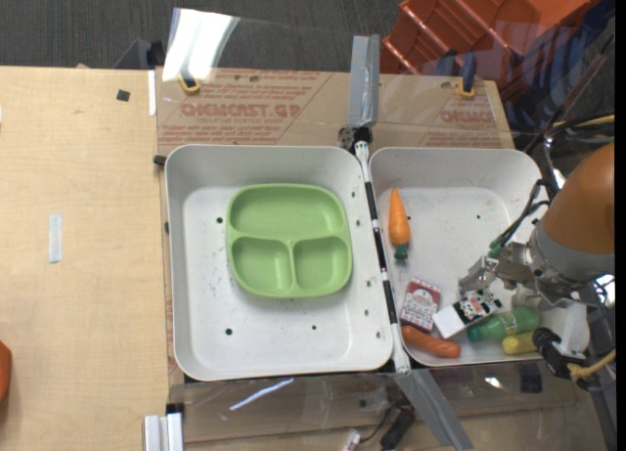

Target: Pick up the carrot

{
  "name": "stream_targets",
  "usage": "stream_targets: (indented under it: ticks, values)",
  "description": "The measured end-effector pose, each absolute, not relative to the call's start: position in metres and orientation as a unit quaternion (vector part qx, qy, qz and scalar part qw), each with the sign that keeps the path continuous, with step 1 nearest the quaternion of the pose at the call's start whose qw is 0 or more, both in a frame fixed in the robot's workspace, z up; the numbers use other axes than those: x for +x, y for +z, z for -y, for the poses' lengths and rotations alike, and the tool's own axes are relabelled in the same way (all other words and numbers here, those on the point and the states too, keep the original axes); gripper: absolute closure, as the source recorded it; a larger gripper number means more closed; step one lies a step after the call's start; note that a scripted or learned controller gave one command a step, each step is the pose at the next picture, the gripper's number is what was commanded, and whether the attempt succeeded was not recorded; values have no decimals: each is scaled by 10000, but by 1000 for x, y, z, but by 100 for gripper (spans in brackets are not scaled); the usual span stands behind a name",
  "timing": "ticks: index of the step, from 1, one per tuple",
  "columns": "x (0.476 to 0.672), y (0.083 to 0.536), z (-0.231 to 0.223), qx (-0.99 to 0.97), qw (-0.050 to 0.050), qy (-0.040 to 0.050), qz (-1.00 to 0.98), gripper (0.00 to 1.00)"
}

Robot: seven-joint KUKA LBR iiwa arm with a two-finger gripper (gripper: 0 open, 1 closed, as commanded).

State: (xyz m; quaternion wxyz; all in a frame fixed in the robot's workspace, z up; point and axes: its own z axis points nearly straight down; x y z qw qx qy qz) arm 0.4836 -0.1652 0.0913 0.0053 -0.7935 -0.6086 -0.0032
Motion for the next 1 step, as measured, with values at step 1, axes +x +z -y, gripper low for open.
stream_targets:
  ticks: [1]
  values:
    - [483,99,168,-7956,38,-7,6058,100]
